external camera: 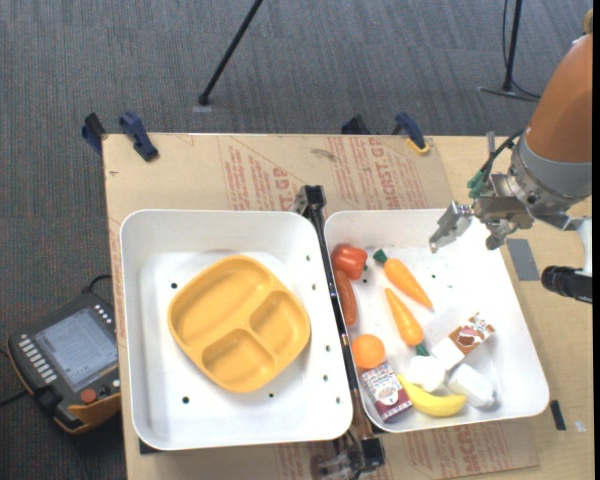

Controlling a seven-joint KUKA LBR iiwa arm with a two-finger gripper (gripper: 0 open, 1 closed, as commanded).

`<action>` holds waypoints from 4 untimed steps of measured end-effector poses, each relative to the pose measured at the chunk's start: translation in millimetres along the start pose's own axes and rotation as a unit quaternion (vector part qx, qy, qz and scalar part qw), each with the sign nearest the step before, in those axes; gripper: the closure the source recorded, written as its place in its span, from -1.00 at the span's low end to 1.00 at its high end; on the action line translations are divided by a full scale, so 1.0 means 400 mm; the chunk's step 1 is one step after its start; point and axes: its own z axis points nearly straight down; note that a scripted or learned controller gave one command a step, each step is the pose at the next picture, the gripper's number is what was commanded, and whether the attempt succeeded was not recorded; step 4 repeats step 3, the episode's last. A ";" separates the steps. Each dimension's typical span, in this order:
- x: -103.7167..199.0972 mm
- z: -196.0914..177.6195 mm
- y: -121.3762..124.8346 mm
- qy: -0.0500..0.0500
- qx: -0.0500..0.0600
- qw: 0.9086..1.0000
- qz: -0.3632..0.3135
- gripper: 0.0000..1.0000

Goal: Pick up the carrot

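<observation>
Lying near the middle of the right bin (525,353): carrot (408,282), tapered, smooth orange, green stub at its upper-left end, slanting down-right. A second, similar carrot (404,318) lies just below it. Red pepper (349,260) and a sausage-like piece (347,301) to the left by the bin wall; round orange (368,350), small carton (385,390), banana (432,400) and white blocks (427,372) nearer the front. Gripper (472,224) hovers above the bin's far right corner, fingers spread, nothing between them. Left bin (140,368) holds a yellow divided plate (239,322).
</observation>
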 end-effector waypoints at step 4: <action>-0.028 0.470 -0.105 0.001 0.003 1.000 0.004 1.00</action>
